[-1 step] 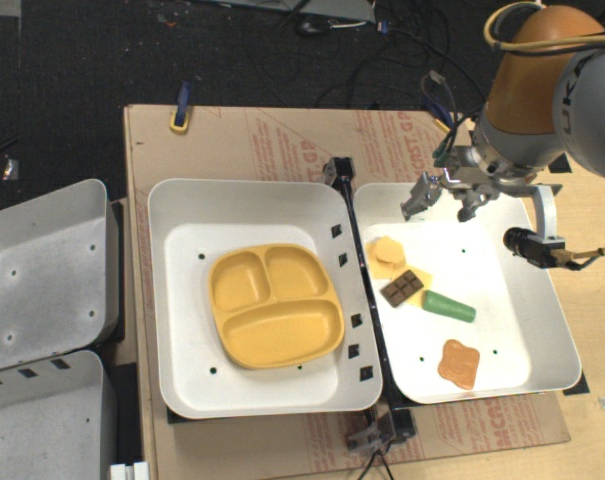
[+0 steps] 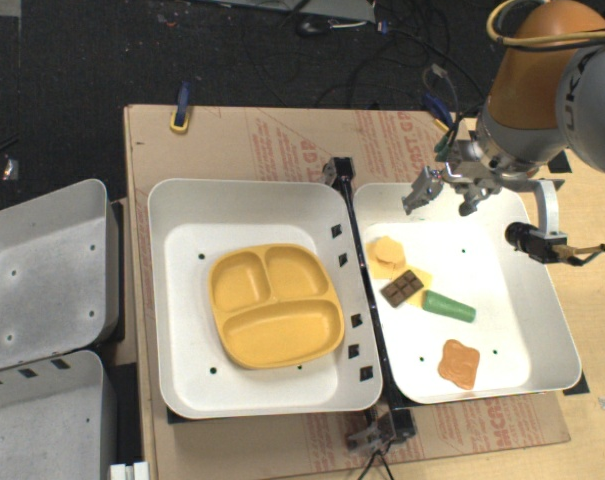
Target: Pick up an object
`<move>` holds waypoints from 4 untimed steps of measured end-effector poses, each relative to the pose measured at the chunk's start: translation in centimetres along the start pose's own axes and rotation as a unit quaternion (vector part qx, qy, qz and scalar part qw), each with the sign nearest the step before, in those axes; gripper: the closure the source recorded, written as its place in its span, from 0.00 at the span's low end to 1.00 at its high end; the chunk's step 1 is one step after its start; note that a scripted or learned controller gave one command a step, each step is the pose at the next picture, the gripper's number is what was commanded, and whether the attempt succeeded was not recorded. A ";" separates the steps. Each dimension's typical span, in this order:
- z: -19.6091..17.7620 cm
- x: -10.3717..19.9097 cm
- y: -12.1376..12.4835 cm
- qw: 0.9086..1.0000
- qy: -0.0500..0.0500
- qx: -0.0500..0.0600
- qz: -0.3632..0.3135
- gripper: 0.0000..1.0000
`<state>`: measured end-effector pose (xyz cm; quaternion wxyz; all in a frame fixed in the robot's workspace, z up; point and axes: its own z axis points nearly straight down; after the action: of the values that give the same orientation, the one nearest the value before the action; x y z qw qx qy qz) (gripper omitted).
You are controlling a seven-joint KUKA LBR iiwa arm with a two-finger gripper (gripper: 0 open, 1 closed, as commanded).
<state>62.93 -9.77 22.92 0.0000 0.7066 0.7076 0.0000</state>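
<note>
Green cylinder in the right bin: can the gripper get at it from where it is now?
Probably yes. The green cylinder lies apart from its neighbours in the right bin, nothing over it, and the gripper hangs open above that bin's far side.

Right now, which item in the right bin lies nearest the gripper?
The yellow piece, at the cluster's top-left; the gripper is above it, farther from the others.

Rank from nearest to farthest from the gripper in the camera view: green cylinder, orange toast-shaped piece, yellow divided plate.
From the gripper, above the right bin's far edge:
1. Green cylinder, middle of the right bin.
2. Orange toast-shaped piece, near the right bin's front edge.
3. Yellow divided plate, in the left bin, across the divider.
</note>
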 end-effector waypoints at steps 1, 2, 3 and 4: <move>6.1 -0.1 -0.8 1.000 0.000 0.003 0.001 0.00; 10.6 0.3 -0.7 1.000 0.000 0.002 0.001 0.00; 13.9 0.4 -0.8 1.000 0.000 0.002 0.001 0.00; 12.6 0.4 -0.6 1.000 0.000 -0.001 0.001 1.00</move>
<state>62.29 -9.39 10.28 0.0008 0.7076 0.7066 0.0002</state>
